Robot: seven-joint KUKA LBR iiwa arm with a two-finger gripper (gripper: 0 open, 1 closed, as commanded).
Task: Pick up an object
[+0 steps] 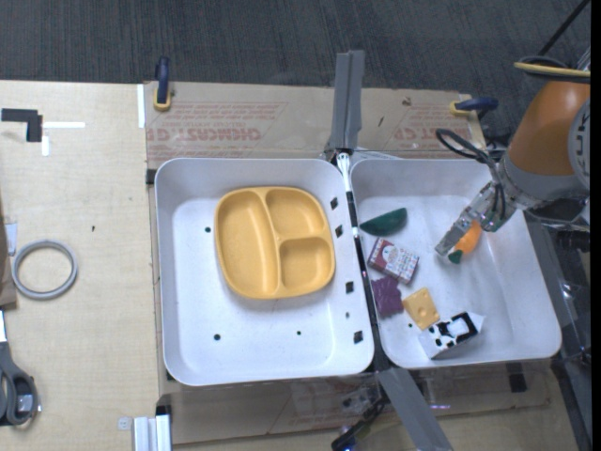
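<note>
Far left on the table (84, 327): a roll of grey tape (41, 269) is lying flat, scissors (16, 395) are poking in at the bottom-left edge, and a small black bracket (26, 120) is sitting near the top-left. A blue-handled clamp (162, 81) is gripping the cardboard sheet (244, 120) behind the bins.

Left bin (188, 346): it's holding one yellow divided plate (275, 241), three compartments, lying flat around the middle, not touching the walls.

A grey bar (348, 101) is running back from the seam between the two bins.

Right bin (526, 336), left to right: a dark green curved piece (385, 221) is lying near the dividing wall toward the back. Just in front of it a small red-and-white carton (393, 260) is lying tilted. A purple item (385, 294) is sitting against the divider wall, just below the carton. A yellow cheese-like wedge (421, 306) is lying just right of the purple one. A black-and-white toy (455, 332), blurry, is lying near the front wall, just below the wedge.

The arm (554, 144) is reaching in from the right, orange band showing at the top. The tool (457, 241) is sitting low over the right bin's back-middle area, slanted down-left. An orange carrot-like object (465, 241) with a green tip is lying right at the tool's tip, touching or overlapping it. Can't tell whether the tool is spread or pinching, and can't tell whether the carrot is actually between the fingers or just beside them. It's well apart from the carton and the wedge.
</note>
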